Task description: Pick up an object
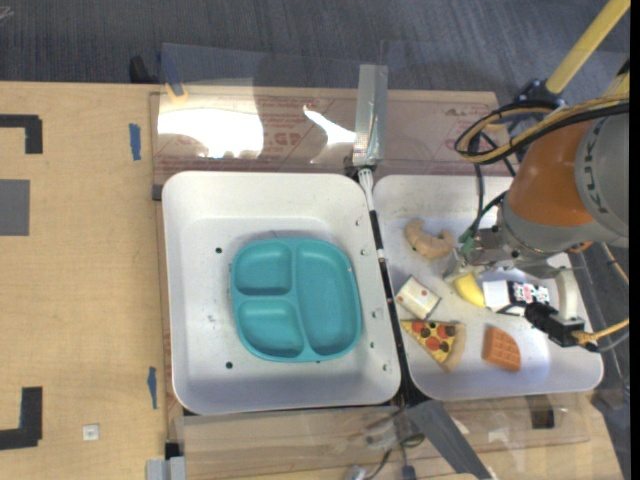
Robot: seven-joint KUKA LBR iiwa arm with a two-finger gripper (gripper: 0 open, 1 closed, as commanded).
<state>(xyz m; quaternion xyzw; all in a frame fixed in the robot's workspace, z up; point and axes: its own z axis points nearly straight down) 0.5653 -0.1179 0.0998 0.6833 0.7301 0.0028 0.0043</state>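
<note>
I see the gripper [470, 266] low in the right bin [580, 368], just above the yellow toy [469, 288]; jaws' state unclear.

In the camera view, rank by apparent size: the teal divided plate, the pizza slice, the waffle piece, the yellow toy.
1. teal divided plate, by far the largest
2. pizza slice
3. waffle piece, close to the pizza slice
4. yellow toy, partly hidden under the arm, so unsure

Grey arm [600, 183] with a broad orange band [548, 183], black cables [490, 133] looping beside it
</note>
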